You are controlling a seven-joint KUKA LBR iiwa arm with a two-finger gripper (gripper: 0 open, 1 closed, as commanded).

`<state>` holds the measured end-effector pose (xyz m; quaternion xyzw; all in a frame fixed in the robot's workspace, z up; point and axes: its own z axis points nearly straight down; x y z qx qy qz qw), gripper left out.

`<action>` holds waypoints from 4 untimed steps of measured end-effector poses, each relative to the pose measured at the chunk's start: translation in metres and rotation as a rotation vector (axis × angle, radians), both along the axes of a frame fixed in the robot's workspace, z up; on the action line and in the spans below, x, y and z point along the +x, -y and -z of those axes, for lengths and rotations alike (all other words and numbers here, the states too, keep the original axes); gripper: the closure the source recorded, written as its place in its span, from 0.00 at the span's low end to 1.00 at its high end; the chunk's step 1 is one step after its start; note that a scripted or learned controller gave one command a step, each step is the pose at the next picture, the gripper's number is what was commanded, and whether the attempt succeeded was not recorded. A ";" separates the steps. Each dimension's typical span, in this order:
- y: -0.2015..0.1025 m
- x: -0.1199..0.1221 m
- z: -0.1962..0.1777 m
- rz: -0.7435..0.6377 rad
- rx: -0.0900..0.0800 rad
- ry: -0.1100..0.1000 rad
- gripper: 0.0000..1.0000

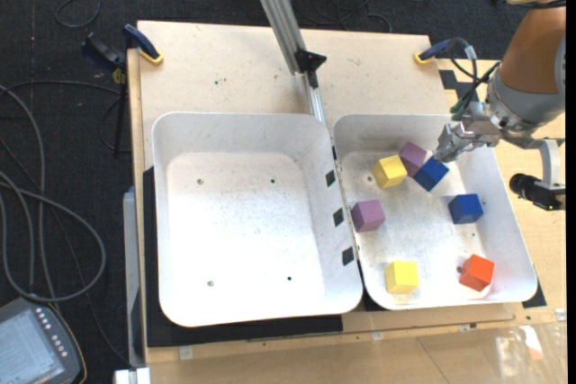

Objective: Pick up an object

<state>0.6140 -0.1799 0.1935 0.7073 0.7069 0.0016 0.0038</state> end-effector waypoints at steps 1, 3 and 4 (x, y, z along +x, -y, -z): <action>0.000 0.002 -0.046 -0.003 0.000 0.000 1.00; -0.100 0.015 -0.046 -0.008 0.004 -0.005 1.00; -0.153 0.024 -0.034 -0.009 0.005 -0.008 1.00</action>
